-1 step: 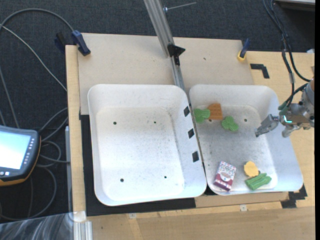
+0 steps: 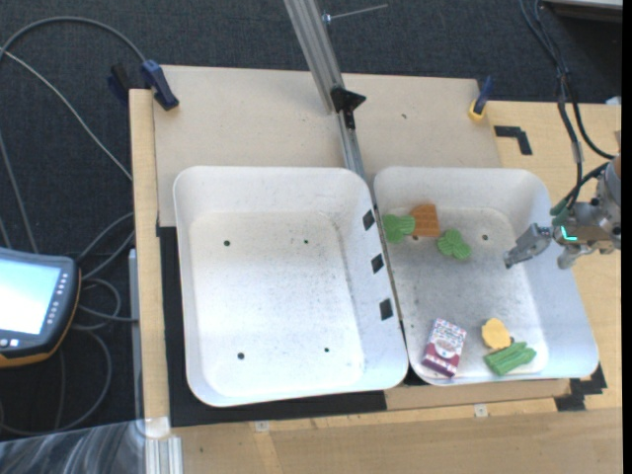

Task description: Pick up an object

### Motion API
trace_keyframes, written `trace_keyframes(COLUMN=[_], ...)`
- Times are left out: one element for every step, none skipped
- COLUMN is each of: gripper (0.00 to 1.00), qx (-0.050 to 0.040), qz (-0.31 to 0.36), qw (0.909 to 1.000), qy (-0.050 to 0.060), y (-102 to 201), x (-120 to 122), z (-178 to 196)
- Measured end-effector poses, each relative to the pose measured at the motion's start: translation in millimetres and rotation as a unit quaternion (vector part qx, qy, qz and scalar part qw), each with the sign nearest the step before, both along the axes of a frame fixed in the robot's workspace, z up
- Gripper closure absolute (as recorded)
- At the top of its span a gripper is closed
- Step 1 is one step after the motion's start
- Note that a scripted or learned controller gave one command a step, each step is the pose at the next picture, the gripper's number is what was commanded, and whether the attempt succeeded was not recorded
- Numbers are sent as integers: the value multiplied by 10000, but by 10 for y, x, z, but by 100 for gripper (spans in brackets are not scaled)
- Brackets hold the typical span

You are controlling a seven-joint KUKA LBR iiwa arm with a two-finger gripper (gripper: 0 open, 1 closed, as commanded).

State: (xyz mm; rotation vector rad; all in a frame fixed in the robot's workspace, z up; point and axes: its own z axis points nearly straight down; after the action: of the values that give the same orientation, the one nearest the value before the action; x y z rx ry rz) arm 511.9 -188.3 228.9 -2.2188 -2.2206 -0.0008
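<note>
**Desk:** Any writing that can be read?

**Photographer:** Only on the small packet (image 2: 445,347), pink and white, lying low in the right bin (image 2: 553,309). Its print is too small to read. The handheld screen (image 2: 25,304) at the left edge of the frame glows pale, and nothing on it is legible.

**Desk:** Edges and open room?

**Photographer:** The two white bins sit side by side at the centre of the frame, and their inner rims meet along a line marked with black tabs (image 2: 376,263). The packet lies close against the right bin's lower rim. The green bundle (image 2: 511,357) lies there too, with a yellow piece (image 2: 496,334) just above it. A bare speckled floor separates these from the upper group.

**Desk:** What is in that group?

**Photographer:** An orange block (image 2: 426,219) sits with a green piece (image 2: 399,227) at its left. Another green piece (image 2: 454,245) lies to its lower right. The left bin (image 2: 267,294) shows a speckled floor.

**Desk:** And the arm?

**Photographer:** The gripper (image 2: 543,257) hangs at the right bin's right wall, near the frame's right edge and well apart from every item. Whether it is spread or pressed together, I cannot tell. Blue clamps (image 2: 158,82) hold the board's upper corners, and a metal pole (image 2: 311,38) slants down from the top.
</note>
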Motion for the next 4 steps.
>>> trace_keyframes(gripper=[0,0,0,100], qx=[9,11,5,3], qz=[-3,-6,-4,-4], qw=[10000,10000,10000,10000], qy=[34,37,17,-3], y=[23,15,22,21], x=[2,-3,-7,3], z=[-633,-1267,-1372,-1255])
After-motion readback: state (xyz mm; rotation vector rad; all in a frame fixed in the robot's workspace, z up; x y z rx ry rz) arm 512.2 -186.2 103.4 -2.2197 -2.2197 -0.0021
